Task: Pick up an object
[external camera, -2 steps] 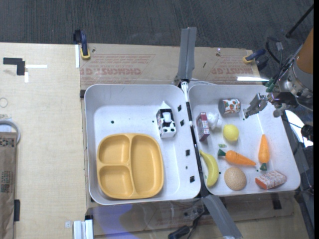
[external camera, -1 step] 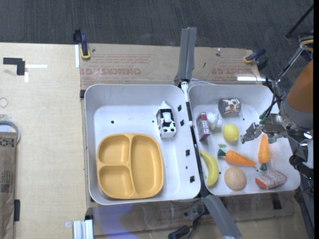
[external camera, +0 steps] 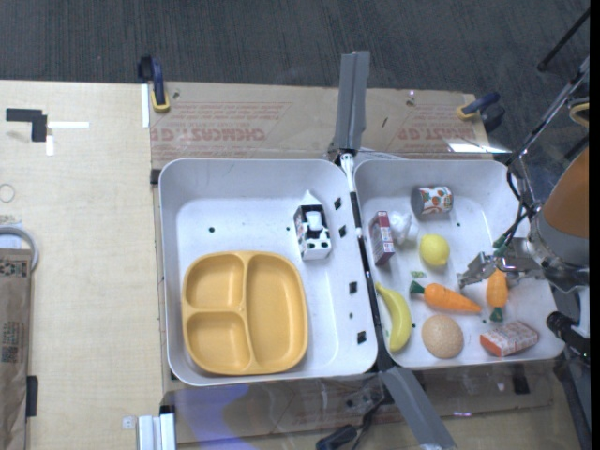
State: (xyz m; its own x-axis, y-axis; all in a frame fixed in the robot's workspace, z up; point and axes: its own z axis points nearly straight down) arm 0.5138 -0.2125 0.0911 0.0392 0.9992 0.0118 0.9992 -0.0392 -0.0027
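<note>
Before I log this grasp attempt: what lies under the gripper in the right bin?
The gripper sits over the right bin floor, between the lying carrot and a second, upright carrot. Its metal parts cover the floor directly beneath, so anything there is hidden.

Left bin [external camera: 187, 195]: yellow divided plate [external camera: 246, 310], small carton [external camera: 312, 232]. Right bin [external camera: 469, 172]: banana [external camera: 397, 318], carrot [external camera: 451, 298], lemon [external camera: 433, 249]; gripper [external camera: 483, 270] beside carrot.
</note>
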